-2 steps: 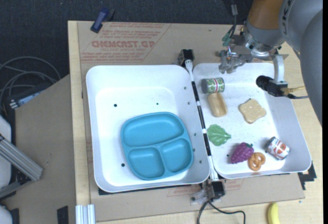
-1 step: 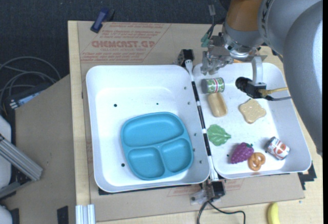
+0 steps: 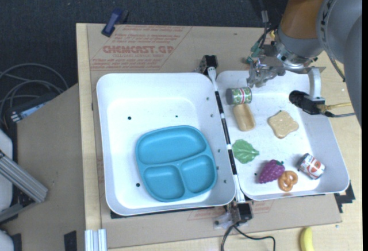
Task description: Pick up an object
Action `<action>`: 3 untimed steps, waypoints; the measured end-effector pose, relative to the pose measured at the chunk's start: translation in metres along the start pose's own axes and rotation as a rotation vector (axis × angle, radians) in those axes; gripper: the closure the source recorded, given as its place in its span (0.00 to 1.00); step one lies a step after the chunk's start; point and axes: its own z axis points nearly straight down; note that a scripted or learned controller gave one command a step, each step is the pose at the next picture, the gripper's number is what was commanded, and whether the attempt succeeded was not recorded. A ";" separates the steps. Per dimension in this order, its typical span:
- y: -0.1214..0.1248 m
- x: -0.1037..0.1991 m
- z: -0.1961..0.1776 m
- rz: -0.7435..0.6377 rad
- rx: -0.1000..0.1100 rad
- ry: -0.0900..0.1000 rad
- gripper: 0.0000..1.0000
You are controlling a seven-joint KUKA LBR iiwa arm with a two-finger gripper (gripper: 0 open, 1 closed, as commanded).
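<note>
My gripper (image 3: 257, 78) hangs over right bin's (image 3: 332, 146) far-left corner, w/ the green can (image 3: 239, 95) lying on its side just below-left of it, apart from it, near the divider.

Red "CHEMCAST GP" print on the cardboard sheet (image 3: 144, 43)

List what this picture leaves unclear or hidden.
- Tool: too small and dark in the camera view to tell its state, or whether it touches the green can.
- Yellow thing: cut off by the bottom edge.
- Arm: cut off by the top and right edges.
- Can labels, including the red and white can: too small to read.
</note>
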 end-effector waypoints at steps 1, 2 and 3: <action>-0.025 0.036 0.000 -0.003 0.000 0.003 1.00; -0.054 0.029 0.001 -0.001 0.000 0.001 1.00; -0.054 0.029 0.000 -0.001 0.000 0.001 0.00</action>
